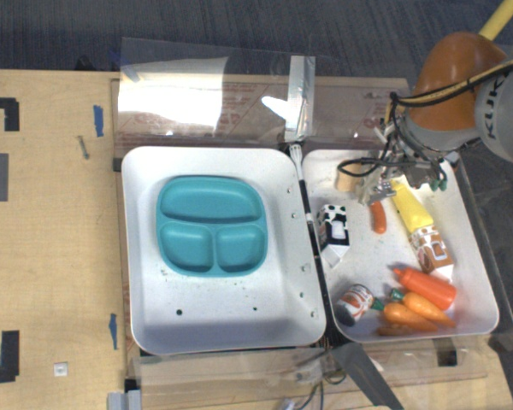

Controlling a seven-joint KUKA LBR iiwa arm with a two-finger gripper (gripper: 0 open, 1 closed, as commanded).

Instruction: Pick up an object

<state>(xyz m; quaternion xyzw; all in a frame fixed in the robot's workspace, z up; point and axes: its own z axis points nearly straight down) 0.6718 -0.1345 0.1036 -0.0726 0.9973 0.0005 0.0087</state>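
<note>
The right bin holds several small toys. A yellow bottle-shaped piece lies near its back, with a small red sausage-like piece to its left. A tan round piece sits at the back left. A black-and-white block lies by the divider. Orange carrots and a small round can lie at the front. My gripper hangs low over the back of this bin, just above the red piece and beside the yellow one.
The left bin carries a teal divided plate. A clear plastic sheet with a taped strip stands behind the bins. A small brown-and-white toy lies near the right bin's wall.
</note>
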